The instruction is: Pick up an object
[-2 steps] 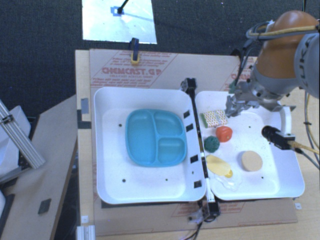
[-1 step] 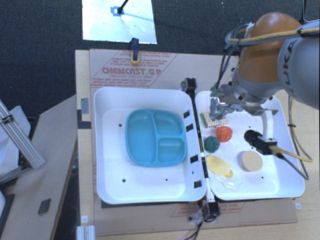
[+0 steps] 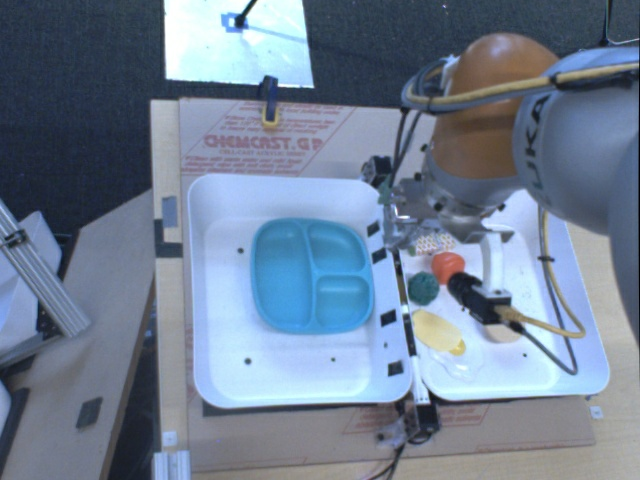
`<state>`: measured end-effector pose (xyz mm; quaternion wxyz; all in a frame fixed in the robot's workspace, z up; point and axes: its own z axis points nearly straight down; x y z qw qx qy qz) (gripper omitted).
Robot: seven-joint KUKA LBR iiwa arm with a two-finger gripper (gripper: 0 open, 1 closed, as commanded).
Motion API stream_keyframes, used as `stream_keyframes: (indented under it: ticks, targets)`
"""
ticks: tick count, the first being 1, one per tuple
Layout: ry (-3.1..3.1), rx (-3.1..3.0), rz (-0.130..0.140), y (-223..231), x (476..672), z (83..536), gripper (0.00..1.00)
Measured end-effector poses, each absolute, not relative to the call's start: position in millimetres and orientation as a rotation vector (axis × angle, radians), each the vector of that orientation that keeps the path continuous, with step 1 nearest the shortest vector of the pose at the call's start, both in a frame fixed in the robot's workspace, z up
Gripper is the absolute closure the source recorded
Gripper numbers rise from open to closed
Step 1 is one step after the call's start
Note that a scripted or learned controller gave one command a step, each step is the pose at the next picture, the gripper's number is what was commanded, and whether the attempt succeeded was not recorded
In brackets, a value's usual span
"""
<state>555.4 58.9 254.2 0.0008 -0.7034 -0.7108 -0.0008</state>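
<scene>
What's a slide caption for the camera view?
KUKA arm's gripper hovers over the right bin holding small objects; blue divided tray lies in left bin.

A divided tray (image 3: 308, 274) lies in the left bin (image 3: 215, 218), while in the right bin (image 3: 560, 358) a ball (image 3: 424, 287) sits between two other small objects

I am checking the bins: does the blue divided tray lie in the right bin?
No, the blue divided tray lies in the left bin, apart from the small objects in the right bin.
</scene>
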Motion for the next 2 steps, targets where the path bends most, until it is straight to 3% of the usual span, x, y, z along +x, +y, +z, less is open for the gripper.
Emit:
stream_keyframes:
  ticks: [1,2]
  targets:
    - [-2.231,-2.212,-0.002,100.9,548.8,249.6,1.0]
    - [-2.227,-2.217,-0.002,98.7,549.2,249.8,0.0]
